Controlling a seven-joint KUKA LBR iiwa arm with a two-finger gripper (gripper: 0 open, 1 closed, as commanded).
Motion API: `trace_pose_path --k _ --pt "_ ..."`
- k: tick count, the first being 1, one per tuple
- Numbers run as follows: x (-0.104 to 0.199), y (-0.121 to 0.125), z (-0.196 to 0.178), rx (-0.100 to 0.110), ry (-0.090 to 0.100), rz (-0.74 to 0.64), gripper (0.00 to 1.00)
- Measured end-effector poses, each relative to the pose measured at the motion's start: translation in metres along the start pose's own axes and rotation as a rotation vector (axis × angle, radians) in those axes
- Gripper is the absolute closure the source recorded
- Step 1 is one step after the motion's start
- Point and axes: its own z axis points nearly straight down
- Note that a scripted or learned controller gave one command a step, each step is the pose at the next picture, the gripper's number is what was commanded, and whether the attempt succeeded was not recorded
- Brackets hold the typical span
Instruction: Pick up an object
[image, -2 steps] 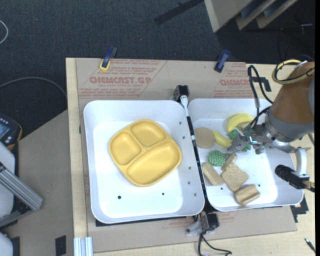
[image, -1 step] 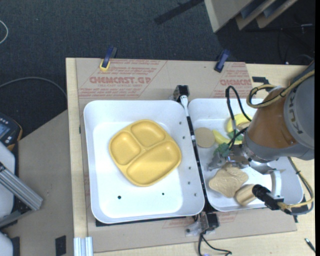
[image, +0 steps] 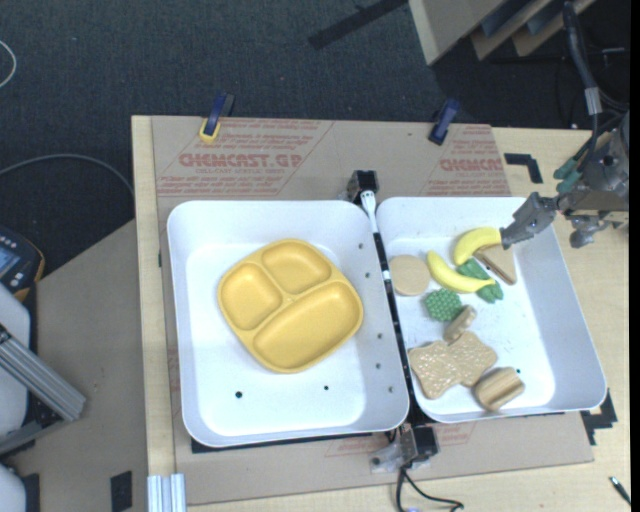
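Tool (image: 520, 232) low at the banana (image: 463, 258), just right of it; spread or pinched: cannot tell. Banana crowded: toast wedge (image: 497, 264) touching, broccoli (image: 441, 303) just below, cracker (image: 408, 275) left. Risk, likely: glancing off the curved peel, or nudging neighbours and closing on nothing.

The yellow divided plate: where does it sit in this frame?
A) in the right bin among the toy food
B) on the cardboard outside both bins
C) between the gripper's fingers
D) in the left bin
D: the yellow divided plate lies flat in the left bin, apart from the toy food, such as the banana, in the right bin.
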Motion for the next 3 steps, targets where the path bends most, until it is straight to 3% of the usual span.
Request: trace_pose_path --k 1,2,3 --pt "0.001 -0.001 -0.002 0.015 0.0 0.0 1.0" --pt "-0.038 0.059 0.049 0.02 0.0 0.004 1.0" --pt "-0.118 0.116 0.145 0.024 0.0 0.007 1.0"
